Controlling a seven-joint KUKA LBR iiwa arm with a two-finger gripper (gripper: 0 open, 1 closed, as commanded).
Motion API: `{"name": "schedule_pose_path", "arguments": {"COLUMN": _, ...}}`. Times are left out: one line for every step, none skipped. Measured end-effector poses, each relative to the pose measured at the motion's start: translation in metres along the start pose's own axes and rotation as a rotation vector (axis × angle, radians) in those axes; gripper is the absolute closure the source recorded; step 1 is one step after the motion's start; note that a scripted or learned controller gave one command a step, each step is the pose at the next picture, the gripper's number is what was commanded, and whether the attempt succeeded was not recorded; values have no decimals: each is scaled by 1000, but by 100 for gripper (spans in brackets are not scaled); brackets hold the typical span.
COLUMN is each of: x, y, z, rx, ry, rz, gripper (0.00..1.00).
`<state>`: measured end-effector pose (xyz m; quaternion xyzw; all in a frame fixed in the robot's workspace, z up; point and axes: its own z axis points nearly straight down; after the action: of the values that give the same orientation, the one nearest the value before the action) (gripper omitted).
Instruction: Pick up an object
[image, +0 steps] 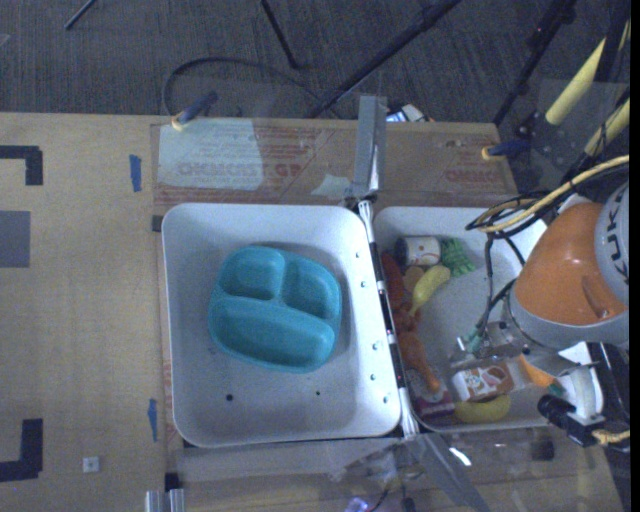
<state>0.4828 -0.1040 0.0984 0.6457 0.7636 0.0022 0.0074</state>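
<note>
The right bin (455, 223) holds a pile of toy foods. A yellow banana (430, 284) lies near its back, beside a green piece (458, 257) and a small white and brown can (421, 248). Red and orange pieces (404, 318) line the left wall. A small printed carton (483, 382) lies near the front, with a yellow piece (482, 408) under it. My gripper (482, 348) hangs low over the bin, just above the carton. The orange-banded wrist (570, 275) hides the right part of the bin.
The left bin (185, 330) holds a teal divided plate (276, 306). Cables (520, 210) loop from the arm over the right bin's back edge. A metal divider post (367, 150) stands between the bins at the back.
</note>
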Motion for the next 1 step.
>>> {"name": "schedule_pose_path", "arguments": {"x": -2, "y": 0, "z": -1, "rx": 0, "ry": -3, "rz": 2, "gripper": 0}}
